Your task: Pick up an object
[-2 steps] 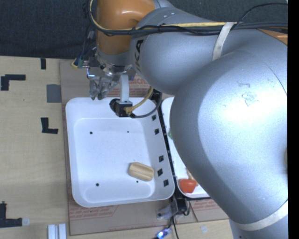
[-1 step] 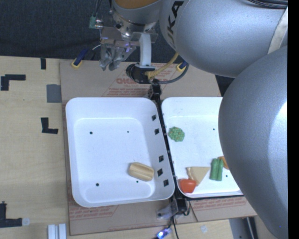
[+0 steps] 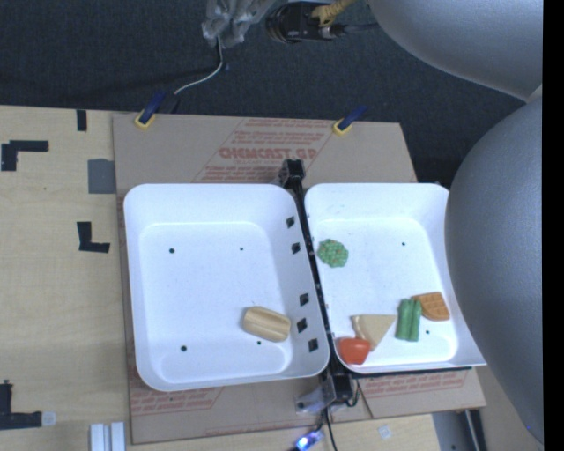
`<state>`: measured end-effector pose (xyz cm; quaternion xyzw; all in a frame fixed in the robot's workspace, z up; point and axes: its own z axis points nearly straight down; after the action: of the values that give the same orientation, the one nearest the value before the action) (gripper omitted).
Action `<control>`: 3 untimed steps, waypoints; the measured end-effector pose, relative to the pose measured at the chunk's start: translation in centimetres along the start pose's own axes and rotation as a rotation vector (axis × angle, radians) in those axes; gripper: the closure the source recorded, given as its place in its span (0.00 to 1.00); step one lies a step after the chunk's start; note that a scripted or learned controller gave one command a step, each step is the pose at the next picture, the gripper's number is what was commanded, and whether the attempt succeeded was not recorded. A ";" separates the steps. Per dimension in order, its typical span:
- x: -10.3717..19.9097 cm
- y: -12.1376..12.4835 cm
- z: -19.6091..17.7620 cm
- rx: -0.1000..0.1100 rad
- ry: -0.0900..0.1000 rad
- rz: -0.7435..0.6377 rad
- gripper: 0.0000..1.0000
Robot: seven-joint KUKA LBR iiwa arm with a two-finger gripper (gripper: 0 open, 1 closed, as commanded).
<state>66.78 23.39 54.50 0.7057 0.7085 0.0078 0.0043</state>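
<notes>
The left bin (image 3: 150, 264) holds a tan bread roll (image 3: 266, 323) near its front right corner. In the right bin (image 3: 423, 220) lie a green broccoli floret (image 3: 332, 254), a pale yellow wedge (image 3: 374, 329), a red piece (image 3: 353, 351), a green stick (image 3: 408, 319) and an orange waffle-like piece (image 3: 433, 306). My gripper (image 3: 227, 22) shows blurred at the top edge, far behind both bins and well away from every object. The grey arm curves down the right side.
The bins stand on a cardboard sheet (image 3: 264, 150) held by blue and yellow clamps (image 3: 152, 110) at the back. A black clip strip (image 3: 304, 264) joins the bins. The arm's body (image 3: 511, 247) overhangs the right bin's right edge.
</notes>
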 end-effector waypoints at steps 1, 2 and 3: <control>-0.3 -0.4 18.2 0.036 -0.012 0.004 1.00; -0.2 -3.8 19.4 0.023 -0.007 0.003 1.00; -2.8 -0.9 37.8 0.032 -0.012 0.005 1.00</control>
<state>66.57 20.77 16.67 0.7076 0.7066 -0.0078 -0.0026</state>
